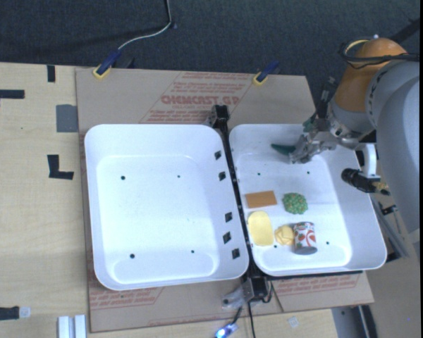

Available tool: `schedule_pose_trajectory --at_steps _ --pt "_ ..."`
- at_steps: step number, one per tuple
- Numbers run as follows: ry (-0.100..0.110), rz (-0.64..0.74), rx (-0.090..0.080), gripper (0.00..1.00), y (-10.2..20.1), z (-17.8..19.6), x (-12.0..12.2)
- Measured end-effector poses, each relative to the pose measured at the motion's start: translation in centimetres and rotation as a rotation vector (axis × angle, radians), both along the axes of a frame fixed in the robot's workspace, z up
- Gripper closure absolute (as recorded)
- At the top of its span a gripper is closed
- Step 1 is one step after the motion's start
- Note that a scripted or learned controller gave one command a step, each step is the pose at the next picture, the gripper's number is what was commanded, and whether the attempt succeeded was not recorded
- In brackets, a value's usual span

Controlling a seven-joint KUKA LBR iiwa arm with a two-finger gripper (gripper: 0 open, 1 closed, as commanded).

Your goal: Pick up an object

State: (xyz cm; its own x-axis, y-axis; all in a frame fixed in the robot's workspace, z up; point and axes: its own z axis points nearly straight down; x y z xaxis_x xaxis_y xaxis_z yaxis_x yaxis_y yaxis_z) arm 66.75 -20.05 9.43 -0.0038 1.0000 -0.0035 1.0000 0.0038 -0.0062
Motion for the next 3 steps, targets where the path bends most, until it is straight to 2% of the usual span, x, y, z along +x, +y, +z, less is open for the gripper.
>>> schedule_pose_trajectory --at_steps 1,2,3 --pt "-0.025 0.0 -0.001 1.0 1.1 16.4 0.4" --pt "-0.023 0.001 0.0 1.0 3.9 28.8 0.3" --pt "-0.019 -0.003 -0.001 1.0 1.9 39.2 0.1"
